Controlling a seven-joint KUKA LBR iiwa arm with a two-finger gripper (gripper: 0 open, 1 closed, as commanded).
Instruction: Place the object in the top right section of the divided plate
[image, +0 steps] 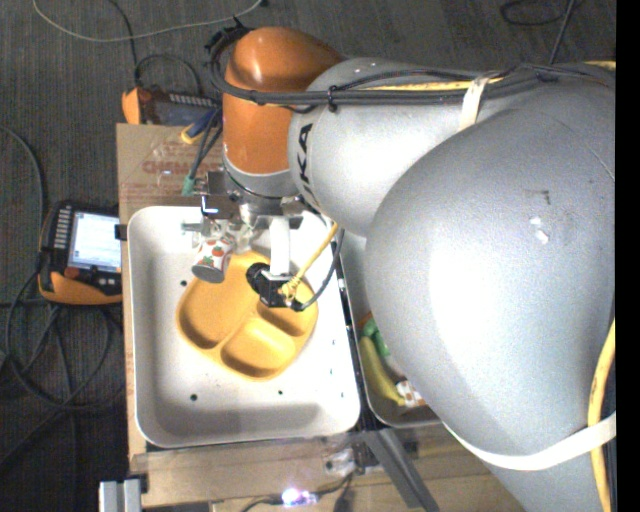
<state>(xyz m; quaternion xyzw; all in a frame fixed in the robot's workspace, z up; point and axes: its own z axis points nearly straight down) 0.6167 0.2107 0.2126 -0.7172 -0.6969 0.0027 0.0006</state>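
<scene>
A yellow divided plate (250, 330) lies in the left white bin (170, 400). My gripper (215, 250) hangs over the plate's upper left rim, straight below the orange wrist band. A small object (210, 264), white and green with a red end, sits between the fingertips, and the gripper is shut on it. The object is just above the plate's upper left section, at its edge. The arm's grey body covers most of the right bin.
In the right bin (372, 400), a yellow-green item (375, 358) and a small pale item (406, 392) show beside the arm. A handheld screen unit (85, 250) lies on the floor left of the bench. Brown cardboard (150, 165) lies behind the left bin.
</scene>
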